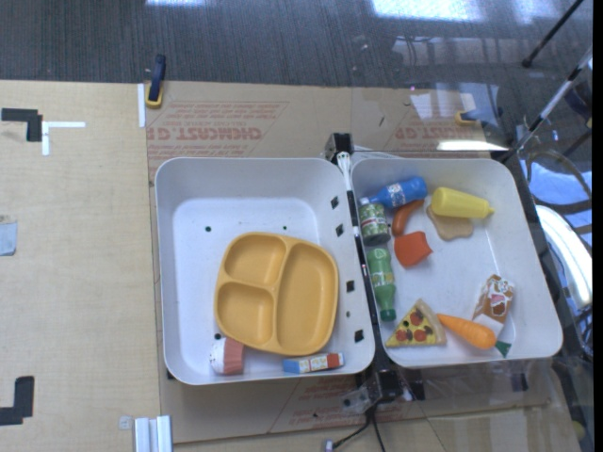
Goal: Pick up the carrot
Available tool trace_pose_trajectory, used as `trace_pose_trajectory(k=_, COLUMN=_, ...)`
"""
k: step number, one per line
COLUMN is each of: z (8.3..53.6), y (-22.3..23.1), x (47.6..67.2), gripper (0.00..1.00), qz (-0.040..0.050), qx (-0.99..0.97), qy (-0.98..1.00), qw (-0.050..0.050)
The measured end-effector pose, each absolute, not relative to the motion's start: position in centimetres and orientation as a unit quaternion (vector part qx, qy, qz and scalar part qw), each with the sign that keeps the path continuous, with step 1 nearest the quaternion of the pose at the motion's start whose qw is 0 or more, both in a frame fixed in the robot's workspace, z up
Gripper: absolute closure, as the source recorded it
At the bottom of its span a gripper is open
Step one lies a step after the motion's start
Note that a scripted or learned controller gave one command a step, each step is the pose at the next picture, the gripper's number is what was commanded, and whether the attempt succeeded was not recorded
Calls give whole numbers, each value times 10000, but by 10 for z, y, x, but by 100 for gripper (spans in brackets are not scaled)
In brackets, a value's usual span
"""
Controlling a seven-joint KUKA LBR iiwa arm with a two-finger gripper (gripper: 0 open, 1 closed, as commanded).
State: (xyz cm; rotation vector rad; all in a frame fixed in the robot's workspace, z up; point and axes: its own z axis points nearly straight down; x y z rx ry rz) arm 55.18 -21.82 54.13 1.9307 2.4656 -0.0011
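The carrot (468,331), orange with a small green tip, lies near the front edge of the right bin (528,252). It rests between a pizza slice toy (415,327) on its left and a small brown-and-white packet (496,298) just behind it.
The right bin also holds a blue bottle (398,194), a green bottle (380,276), a small can (373,220), a yellow banana-like toy (459,202), a tan piece (453,227) and red-orange pieces (411,248). The left bin (188,252) holds a yellow divided tray (277,293), a small jar (226,356) and a tube (312,363).
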Motion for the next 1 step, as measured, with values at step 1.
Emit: trace_pose_trajectory(k=1, z=503, y=-222, x=574, gripper=0, qz=-8, qx=4675, qy=8840, qw=14)
